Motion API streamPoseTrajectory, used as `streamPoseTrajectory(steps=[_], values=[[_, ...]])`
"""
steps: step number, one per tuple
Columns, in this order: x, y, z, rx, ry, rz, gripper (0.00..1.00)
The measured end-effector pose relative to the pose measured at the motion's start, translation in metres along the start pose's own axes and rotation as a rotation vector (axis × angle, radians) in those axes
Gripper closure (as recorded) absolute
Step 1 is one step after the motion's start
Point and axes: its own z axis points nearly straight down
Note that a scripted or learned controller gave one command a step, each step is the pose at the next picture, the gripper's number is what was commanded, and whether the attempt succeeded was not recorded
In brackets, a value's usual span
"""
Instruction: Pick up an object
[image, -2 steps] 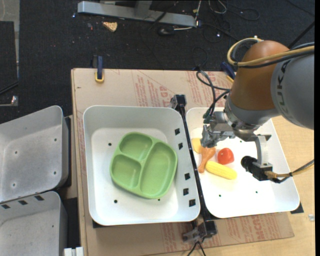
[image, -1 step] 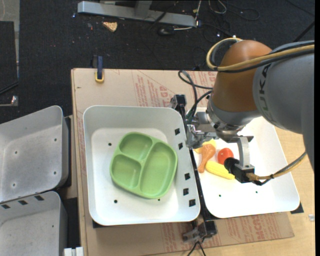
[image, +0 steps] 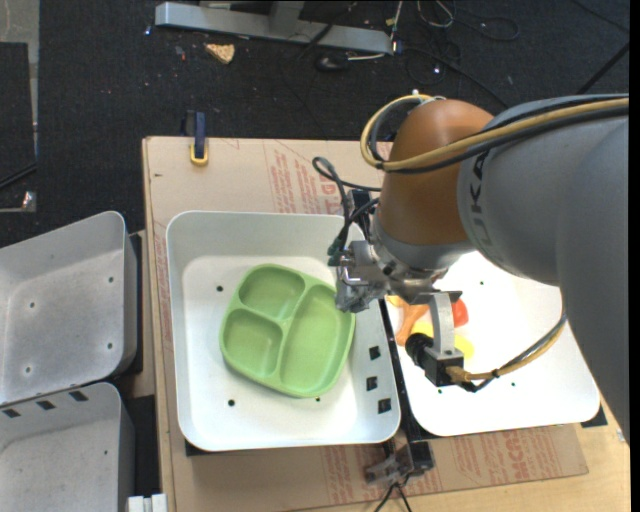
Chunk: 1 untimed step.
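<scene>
Green divided plate in your left bin, small bright pieces in your right bin.

You see the green plate (image: 288, 331) lying flat and face up in the left bin (image: 195, 300), three compartments showing, its right rim close to that bin's right wall. In the right bin (image: 560, 400), against its left wall, you see an orange piece (image: 411, 318), a yellow piece (image: 441, 330) and a red piece (image: 459, 311) bunched together, partly hidden.

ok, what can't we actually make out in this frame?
- Hand: open or shut unreadable; the wrist above covers it.
- Orange and yellow items in the right bin: mostly behind the arm, type unclear.
- Green plate: right rim tucked under the hand, contact unclear.
</scene>
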Motion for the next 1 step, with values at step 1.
streamPoseTrajectory(steps=[1], values=[[-0.0025,0.0005,-0.0004,-0.001,-0.001,0.005,0.00]])
